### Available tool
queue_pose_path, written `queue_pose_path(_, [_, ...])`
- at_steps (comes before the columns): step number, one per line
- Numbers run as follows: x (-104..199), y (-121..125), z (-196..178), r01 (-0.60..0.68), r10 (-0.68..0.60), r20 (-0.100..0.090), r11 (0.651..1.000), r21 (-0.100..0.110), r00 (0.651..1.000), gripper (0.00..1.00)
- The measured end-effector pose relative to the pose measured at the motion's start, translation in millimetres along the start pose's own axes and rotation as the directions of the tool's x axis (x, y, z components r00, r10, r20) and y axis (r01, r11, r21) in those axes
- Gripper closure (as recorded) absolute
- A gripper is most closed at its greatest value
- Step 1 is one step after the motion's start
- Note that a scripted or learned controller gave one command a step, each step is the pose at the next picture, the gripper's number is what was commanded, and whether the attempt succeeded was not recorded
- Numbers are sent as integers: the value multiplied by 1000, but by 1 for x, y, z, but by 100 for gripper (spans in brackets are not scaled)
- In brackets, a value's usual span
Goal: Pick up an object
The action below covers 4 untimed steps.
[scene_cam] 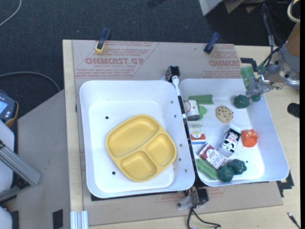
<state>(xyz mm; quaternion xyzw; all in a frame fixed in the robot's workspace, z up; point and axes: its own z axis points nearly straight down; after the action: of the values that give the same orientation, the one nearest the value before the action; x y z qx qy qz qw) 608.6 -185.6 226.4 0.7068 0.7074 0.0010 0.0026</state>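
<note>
Starting at your left, the left bin (90,142) is sitting on the bench (71,128) and holding a yellow divided plate (141,147), which is lying flat near the bin's middle, turned at a slant. Moving right, past the black clips along the shared rim, the right bin (274,142) is carrying the clutter. Against its left wall you are seeing a small can (192,109) with a green stick-shaped piece (200,99) just above it, and a small red and white carton (196,131) just below. Toward the near edge, a red patterned packet (212,156) is lying beside a long green vegetable (206,168) and a dark green broccoli-like toy (231,170). Near the middle, a cookie (223,113) is lying apart from the others, and a black and white carton (230,141) is tilting beside an orange toy (249,137). At the far right corner of this bin, a dark green rounded object (241,101) is lying just beside the end effector (254,90), which is reaching in from the right over the bin's rim. A lighter green cylinder (247,75) is standing close above it. You cannot tell whether the end effector is spread or pressed together, nor whether it is touching the dark green rounded object.
</note>
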Motion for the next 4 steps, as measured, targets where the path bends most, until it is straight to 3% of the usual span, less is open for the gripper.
queue_pose_path(1, [44, -34, -10, 2, -2, -5, 1000, 9, 1000, 100])
queue_pose_path(2, [81, -74, 7, 2, -2, -5, 1000, 11, 1000, 100])
queue_pose_path(3, [99, -73, -7, 2, -2, -2, 1000, 2, 1000, 100])
queue_pose_path(4, [96, -79, -9, -1, 1, -3, 1000, 5, 1000, 100])
